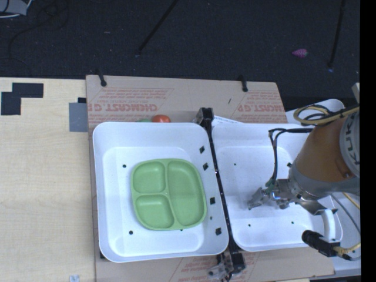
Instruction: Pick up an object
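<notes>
- The green divided plate (168,194), the likely object to pick, lies flat in the left bin (108,157).
- The claw (262,197) hangs low in the right bin (247,157), grasping nothing; whether released or clenched, I cannot tell.
- Approach step: next, cross the divider to the plate's rim.

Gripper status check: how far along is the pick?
Nothing looks picked up yet. The gripper is low in the right bin, with no object visible at it. The green divided plate lies flat in the left bin. The whole grasp and lift remain.
</notes>
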Tool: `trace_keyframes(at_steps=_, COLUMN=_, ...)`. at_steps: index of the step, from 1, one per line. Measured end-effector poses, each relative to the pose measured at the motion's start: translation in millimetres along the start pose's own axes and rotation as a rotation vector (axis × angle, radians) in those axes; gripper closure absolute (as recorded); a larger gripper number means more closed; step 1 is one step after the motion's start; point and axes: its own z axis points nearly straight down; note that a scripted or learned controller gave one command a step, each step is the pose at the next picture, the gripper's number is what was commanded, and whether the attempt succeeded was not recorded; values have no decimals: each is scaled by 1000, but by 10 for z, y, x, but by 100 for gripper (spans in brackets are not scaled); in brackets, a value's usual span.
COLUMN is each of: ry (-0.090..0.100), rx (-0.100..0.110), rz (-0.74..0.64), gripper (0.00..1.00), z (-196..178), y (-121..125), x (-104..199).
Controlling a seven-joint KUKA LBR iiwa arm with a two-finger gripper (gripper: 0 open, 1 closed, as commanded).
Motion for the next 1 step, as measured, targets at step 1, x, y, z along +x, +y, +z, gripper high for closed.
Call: trace_keyframes(at_steps=1, ry=-2, rx=-4, rz=1, gripper=0, z=204, y=1, x=8)
